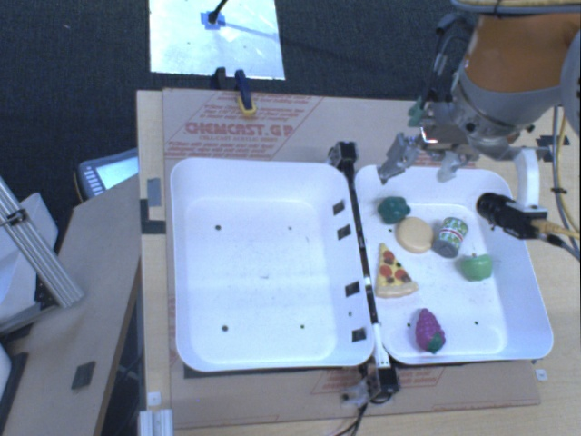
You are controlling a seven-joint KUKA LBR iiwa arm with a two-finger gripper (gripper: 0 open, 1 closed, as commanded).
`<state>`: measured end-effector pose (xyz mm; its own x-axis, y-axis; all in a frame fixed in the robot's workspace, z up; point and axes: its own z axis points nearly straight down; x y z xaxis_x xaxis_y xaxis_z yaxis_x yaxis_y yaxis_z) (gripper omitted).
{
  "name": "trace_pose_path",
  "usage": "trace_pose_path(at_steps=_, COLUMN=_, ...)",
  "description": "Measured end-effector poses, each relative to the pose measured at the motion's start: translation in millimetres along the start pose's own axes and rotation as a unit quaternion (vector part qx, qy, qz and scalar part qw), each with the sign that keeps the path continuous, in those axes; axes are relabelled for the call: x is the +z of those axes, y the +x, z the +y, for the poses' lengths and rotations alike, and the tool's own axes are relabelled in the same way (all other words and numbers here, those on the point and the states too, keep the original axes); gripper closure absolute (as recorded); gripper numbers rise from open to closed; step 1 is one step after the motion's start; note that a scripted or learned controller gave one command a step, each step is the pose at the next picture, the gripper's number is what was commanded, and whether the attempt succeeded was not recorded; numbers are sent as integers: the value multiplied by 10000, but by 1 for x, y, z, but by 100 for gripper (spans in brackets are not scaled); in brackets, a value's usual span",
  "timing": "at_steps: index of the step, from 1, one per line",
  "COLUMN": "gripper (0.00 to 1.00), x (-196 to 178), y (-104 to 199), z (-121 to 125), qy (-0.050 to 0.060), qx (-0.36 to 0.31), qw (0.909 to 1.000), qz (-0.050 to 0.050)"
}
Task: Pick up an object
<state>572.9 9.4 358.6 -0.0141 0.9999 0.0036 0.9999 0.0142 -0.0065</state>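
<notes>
1. Camera view: two white bins sit side by side on the desk point(154, 243). All loose items lie in the right bin point(531, 312); the left bin point(263, 252) carries none that I can see.
2. Landmark chosen: the pizza slice point(394, 272), lying near the divider between the bins.
3. Other items, placed against the pizza slice: a tan round disc point(415, 234) just above and to its right; a dark green lump point(393, 210) further up; a small can point(450, 236) to the right, past the disc and close beside it; a green apple-like fruit point(476, 266) further right again; a purple bunch point(428, 329) below and to the right.
4. Claw point(423, 161): hangs above the far rim of the right bin, up and to the right of the pizza slice. Two pale fingers are spread apart, with nothing between them. It holds nothing.
5. Step in hand, as I judge it: approach. No item is lifted or touched.
6. Nearest candidate is the dark green lump, just below the claw on the pizza-slice side.
7. Next move calls for: centring over one item, descending with fingers wide, then closing. The disc and can sit close together, so fingers aimed there may snag both; the lump or the purple bunch stand more apart.
</notes>
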Motion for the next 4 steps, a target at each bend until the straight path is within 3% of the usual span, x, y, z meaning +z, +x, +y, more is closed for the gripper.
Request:
trace_pose_path(at_steps=1, gripper=100, x=-17, y=-7, z=1, qy=-57, qx=41, qw=10000, qz=-17)
trace_pose_path(at_steps=2, gripper=100, x=-129, y=42, z=4, qy=-112, qx=22, qw=9999, qz=-4)
trace_pose_path(at_steps=3, gripper=100, x=-180, y=104, z=5, qy=-74, qx=17, qw=10000, qz=-2)
trace_pose_path(at_steps=4, gripper=100, x=-136, y=199, z=22, qy=-25, qx=7, qw=10000, qz=-7)
